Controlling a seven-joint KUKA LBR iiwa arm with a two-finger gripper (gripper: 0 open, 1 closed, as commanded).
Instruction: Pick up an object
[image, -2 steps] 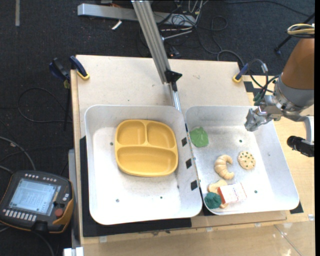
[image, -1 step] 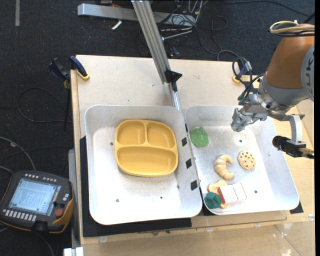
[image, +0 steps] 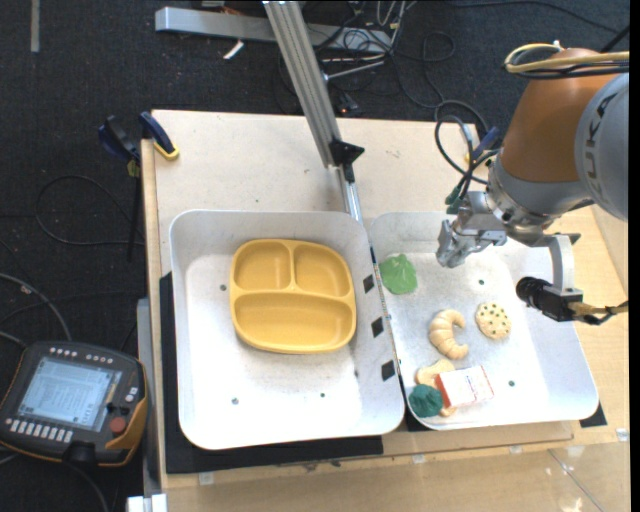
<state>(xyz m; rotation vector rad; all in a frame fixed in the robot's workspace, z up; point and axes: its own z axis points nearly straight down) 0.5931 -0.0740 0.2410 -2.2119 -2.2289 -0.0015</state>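
Note:
In the right bin (image: 545, 330) lie a pale green leafy piece (image: 398, 274) near the left wall, a cream croissant (image: 449, 332), a round cookie with dark chips (image: 492, 320), a red and white packet (image: 466, 387) and a dark green lump (image: 426, 399). The gripper (image: 452, 254) hangs over the bin's upper middle, right of the green piece and above the croissant. Nothing shows between its fingers.
The left bin (image: 200, 400) holds a yellow divided plate (image: 293, 295). A slanted metal pole (image: 315, 90) stands behind the bins. A black part (image: 545, 295) hangs from the wrist over the right bin. A teach pendant (image: 65, 400) lies on the floor at lower left.

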